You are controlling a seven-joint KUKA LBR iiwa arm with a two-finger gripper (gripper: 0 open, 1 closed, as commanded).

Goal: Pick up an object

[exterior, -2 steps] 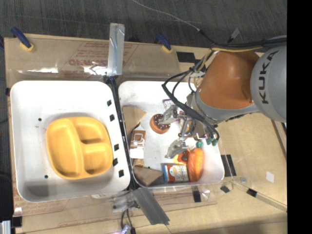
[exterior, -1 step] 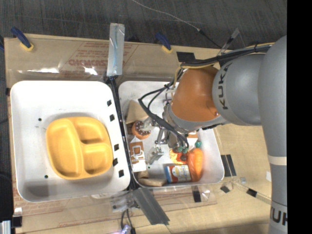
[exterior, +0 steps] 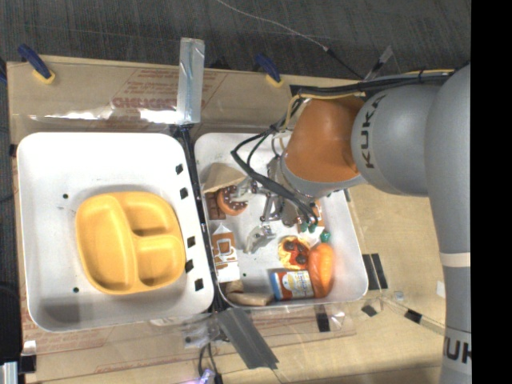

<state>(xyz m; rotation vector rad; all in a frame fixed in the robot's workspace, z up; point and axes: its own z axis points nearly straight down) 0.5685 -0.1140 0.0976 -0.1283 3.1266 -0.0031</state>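
Cardboard-lined worktop (exterior: 96,86) is spreading under both white bins, dark carpet beyond it. Going near to far: along the near wall of the right bin (exterior: 358,272) a small jar with a printed label (exterior: 292,283) is lying on its side, an orange carrot-like toy (exterior: 322,266) touching it on the right and a red-and-yellow piece (exterior: 293,250) just behind. A brown-and-white carton (exterior: 225,254) is leaning against the divider, with a tan scrap (exterior: 246,298) near its foot. In the left bin (exterior: 40,214) a yellow sectioned tray (exterior: 128,240) is sitting alone.

I am hanging my pincer (exterior: 268,229) low over the middle of the right bin, above bare floor between the carton and the red-and-yellow piece. Nothing is sitting between the tips as far as I can make out, so I judge I am in the approach, nothing picked. Whether the tips are apart or together I cannot tell; cables and linkage are cluttering them.

Next I will probably need to shift toward one item and drop squarely over it, with the crowding by the jar risking a glancing contact.

Farther back, a brown round piece (exterior: 232,204) is lying near the divider and a tan item (exterior: 221,176) is half tucked behind it; my orange-banded wrist (exterior: 320,138) is covering the bin's far right corner.
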